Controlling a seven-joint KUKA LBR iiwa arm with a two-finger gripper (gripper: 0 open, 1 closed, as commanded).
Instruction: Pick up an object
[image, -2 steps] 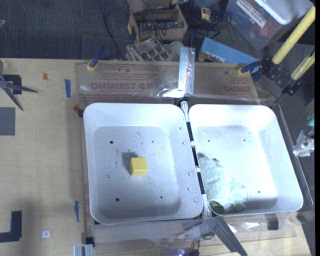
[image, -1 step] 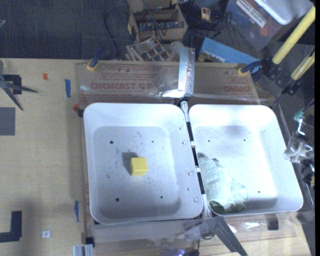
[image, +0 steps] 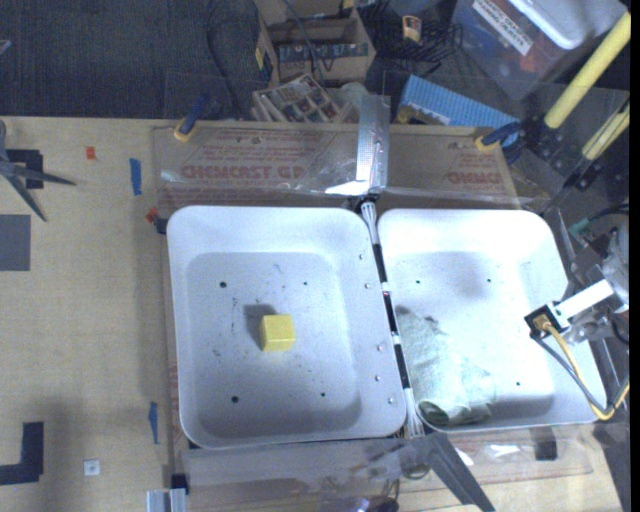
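The rolled grey-white cloth (image: 445, 375) lies nearest me, slumped against the front-left corner of the right bin (image: 520, 235), at about seven o'clock in that bin. In the left bin (image: 200, 230) a small yellow block (image: 278, 332) sits just below centre, well apart from every wall. I judge the pick not yet begun: both objects rest flat on the bin floors and nothing is lifted. At three o'clock of the view, part of the arm's end fitting (image: 570, 308) with a yellow cable hangs over the right bin's rim, touching neither object. Whether the gripper is apart or together, I cannot tell.
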